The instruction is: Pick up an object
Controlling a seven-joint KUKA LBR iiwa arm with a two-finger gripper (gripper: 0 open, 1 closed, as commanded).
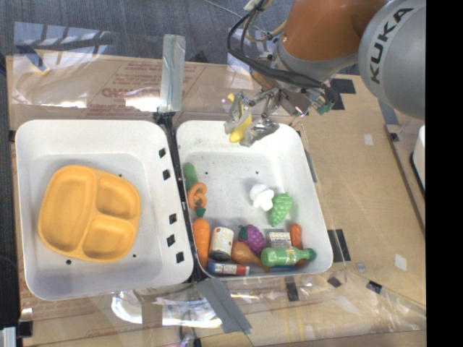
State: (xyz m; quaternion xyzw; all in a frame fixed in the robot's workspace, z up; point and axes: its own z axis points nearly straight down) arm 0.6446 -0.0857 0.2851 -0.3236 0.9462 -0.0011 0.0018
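My gripper (248,126) hangs over the far rim of the right bin (307,172), lifted above the bin floor. A small yellow object (241,128), perhaps a toy banana, sits between its metal fingers (265,129), so the gripper is shut on it. Along the right bin's near and left sides lie the other objects: a green cucumber (189,173), an orange pepper slice (197,194), a carrot (201,237), a small can (222,238), purple grapes (252,235), green grapes (281,207), a white piece (260,196) and a green bottle (286,255).
The left bin (29,165) holds a yellow divided plate (89,213). A black divider with tape (172,121) runs between the bins. The arm's orange band (325,13) and cables loom over the right bin's far corner. Cardboard (376,215) lies to the right.
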